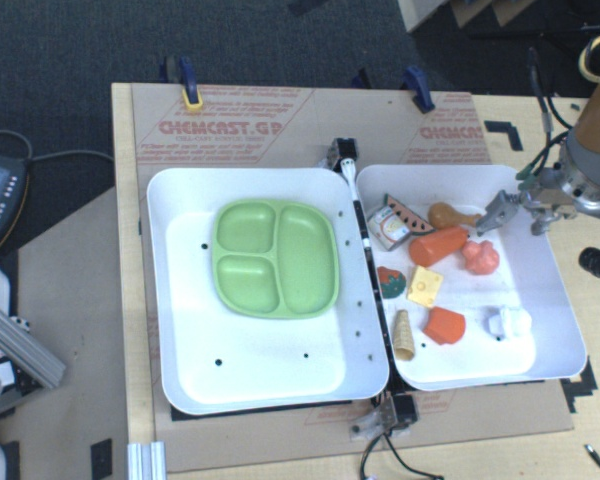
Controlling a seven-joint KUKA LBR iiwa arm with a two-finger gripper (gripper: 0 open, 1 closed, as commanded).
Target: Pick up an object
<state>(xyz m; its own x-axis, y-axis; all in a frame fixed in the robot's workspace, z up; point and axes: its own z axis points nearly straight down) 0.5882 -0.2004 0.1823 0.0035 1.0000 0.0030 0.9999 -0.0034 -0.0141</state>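
Cone lies lengthwise, narrow tip toward the far rim.

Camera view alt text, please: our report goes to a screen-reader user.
A robot arm's tool hovers over the right bin, near small toy foods including a carrot, cheese wedge and ice cream cone. The left bin holds a green divided plate.

bench: brown board top with reddish CHEMCAST print, pinned at the far edge by two blue clamps
left bin: sits right on the board, white and shallow
right bin: pretty much touching the left one
seam between them: black clips at both ends
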